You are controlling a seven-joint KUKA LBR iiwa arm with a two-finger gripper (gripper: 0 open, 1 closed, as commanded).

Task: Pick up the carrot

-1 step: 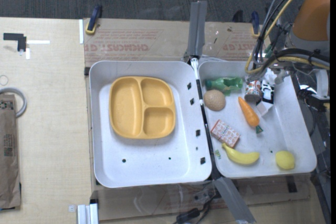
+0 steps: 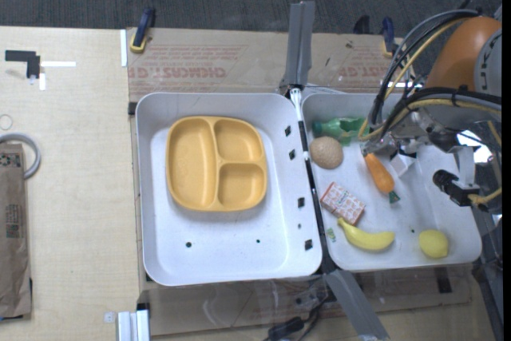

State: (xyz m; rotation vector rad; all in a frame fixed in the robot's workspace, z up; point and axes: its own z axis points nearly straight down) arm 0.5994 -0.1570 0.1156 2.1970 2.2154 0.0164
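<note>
The carrot (image 2: 381,174) is orange with a small green stub at its lower end. It lies at a slant in the middle of the right bin (image 2: 447,213). My gripper (image 2: 382,144) hangs just above the carrot's upper end, amid cables and the grey wrist, which hide how it stands. The carrot appears to rest on the bin floor.
The right bin also holds a green item (image 2: 339,126) at the back, a brown round fruit (image 2: 326,152), a red-and-white packet (image 2: 343,202), a banana (image 2: 367,237) and a lemon (image 2: 433,243). A yellow divided plate (image 2: 215,164) sits in the left bin (image 2: 231,251).
</note>
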